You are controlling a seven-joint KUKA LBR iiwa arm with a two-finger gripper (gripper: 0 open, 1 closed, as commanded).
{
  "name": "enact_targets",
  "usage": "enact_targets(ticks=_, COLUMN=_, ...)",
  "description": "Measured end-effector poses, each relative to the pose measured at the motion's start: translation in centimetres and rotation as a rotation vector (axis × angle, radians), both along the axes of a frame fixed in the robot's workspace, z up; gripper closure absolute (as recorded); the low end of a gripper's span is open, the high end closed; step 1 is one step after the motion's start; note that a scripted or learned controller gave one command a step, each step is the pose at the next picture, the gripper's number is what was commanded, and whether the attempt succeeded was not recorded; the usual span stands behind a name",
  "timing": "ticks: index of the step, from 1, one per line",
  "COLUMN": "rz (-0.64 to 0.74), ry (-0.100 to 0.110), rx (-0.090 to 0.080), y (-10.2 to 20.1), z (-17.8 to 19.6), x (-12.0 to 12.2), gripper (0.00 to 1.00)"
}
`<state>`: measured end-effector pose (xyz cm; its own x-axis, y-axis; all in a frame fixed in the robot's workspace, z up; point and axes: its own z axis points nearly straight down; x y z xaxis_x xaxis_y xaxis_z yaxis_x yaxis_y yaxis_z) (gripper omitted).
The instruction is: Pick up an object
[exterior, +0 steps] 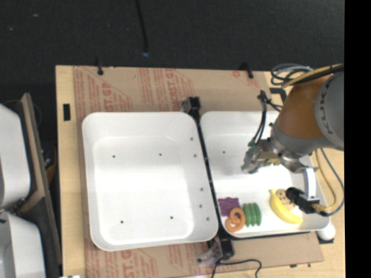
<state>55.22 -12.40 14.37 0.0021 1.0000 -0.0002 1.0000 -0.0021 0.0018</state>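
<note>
Hovering my tool (253, 162) over right bin (232, 126), grip state: cannot tell. Nothing picked yet. Banana (284, 208), orange ring (236, 220), green piece (252, 214) at bin's near edge; grasp left.

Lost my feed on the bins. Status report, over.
Gripper low in right bin, nothing seen held. Banana, green piece, orange ring, purple piece along near edge. Path clear.

The bench (145, 86) has a light brown top covered with cardboard that carries red printed text. Behind it, the floor (174, 22) is dark, almost black, and a thin black cable (140, 19) lies on it. At the left edge stands white furniture (11, 155) with a wooden board (36, 149).
</note>
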Motion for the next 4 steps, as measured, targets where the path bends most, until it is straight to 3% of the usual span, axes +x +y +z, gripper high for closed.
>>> enact_targets(ticks=3, rz=0.002, ry=-0.003, rx=-0.001, y=-0.9, z=15.6, x=-0.7, gripper=1.00)
enact_targets(ticks=4, rz=0.005, ry=0.002, rx=0.001, y=4.4, z=13.6, x=-1.1, gripper=1.00)
